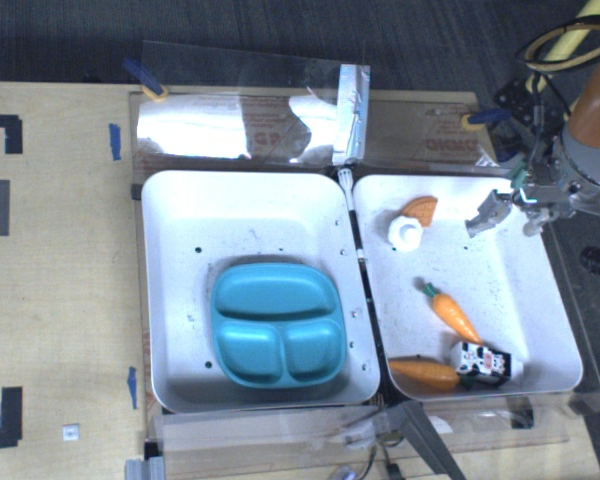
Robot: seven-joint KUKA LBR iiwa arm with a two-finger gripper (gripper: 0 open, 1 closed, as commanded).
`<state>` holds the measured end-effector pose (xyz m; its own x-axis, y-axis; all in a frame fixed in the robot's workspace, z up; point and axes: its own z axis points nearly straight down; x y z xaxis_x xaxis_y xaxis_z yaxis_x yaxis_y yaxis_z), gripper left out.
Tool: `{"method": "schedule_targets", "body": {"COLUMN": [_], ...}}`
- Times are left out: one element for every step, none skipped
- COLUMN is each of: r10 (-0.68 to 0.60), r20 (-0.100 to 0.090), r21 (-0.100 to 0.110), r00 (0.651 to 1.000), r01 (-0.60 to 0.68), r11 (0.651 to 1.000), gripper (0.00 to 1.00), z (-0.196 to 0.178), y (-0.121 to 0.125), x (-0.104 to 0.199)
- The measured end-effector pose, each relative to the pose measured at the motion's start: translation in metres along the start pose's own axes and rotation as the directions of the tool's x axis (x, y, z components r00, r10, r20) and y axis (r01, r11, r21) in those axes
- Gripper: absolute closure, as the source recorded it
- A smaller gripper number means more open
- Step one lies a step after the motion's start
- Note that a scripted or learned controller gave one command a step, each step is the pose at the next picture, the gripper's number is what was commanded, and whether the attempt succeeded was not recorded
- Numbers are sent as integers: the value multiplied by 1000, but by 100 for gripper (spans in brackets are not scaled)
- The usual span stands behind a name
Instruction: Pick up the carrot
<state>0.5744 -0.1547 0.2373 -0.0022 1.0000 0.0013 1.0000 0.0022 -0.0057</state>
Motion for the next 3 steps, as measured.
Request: {"method": "schedule_targets", "body": {"r10": [-20,-19,135], "r20": [0,0,0], "r21": [0,2,-3], "r00": [1000,1000,991], "r01": [20,19,-135], "r11": [1000,1000,991], "gripper": [0,100,100], "z": [143,136,55], "y": [-35,-34,-4], "x": [42,41,95]}}
